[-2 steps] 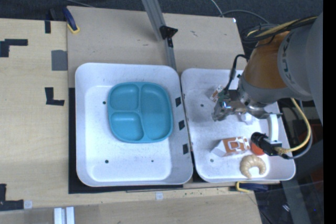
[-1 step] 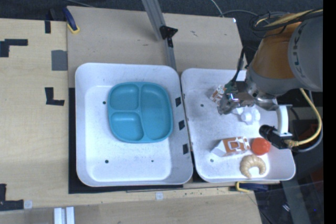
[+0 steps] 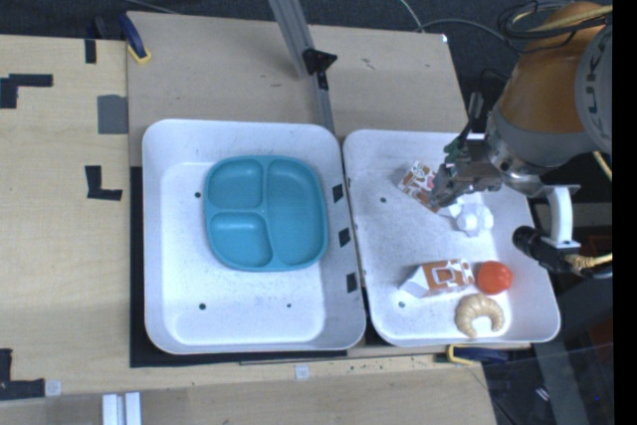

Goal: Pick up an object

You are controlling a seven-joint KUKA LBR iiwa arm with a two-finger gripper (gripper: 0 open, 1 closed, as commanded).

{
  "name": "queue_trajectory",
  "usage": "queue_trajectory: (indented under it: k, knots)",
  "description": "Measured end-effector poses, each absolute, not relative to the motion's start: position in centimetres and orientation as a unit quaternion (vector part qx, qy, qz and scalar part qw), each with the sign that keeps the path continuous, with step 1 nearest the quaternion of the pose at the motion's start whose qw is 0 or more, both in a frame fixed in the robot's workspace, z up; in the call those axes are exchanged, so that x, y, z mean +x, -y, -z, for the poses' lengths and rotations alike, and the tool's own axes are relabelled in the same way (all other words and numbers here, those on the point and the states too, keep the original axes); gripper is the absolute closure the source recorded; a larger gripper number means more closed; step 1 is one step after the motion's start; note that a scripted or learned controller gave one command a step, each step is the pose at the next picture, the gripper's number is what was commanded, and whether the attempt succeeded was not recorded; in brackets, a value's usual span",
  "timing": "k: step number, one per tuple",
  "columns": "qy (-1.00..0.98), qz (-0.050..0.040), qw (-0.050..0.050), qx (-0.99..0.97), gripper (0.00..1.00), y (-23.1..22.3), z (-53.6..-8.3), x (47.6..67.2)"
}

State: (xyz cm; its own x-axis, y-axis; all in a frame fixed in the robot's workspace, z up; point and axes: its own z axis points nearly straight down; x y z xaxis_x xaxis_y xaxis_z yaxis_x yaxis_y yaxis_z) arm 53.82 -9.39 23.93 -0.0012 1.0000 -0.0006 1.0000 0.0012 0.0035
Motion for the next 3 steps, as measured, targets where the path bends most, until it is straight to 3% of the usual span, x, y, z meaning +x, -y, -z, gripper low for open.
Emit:
queue_trajectory:
  k: [2,3]
  knots:
    - [-0.71,-0.0001,-0.001,0.704,1.0,-1.9,-22.6,55.8]
    - [-0.71,0.0007,-0.002,0.705,1.0,-7.6,-22.0,55.5]
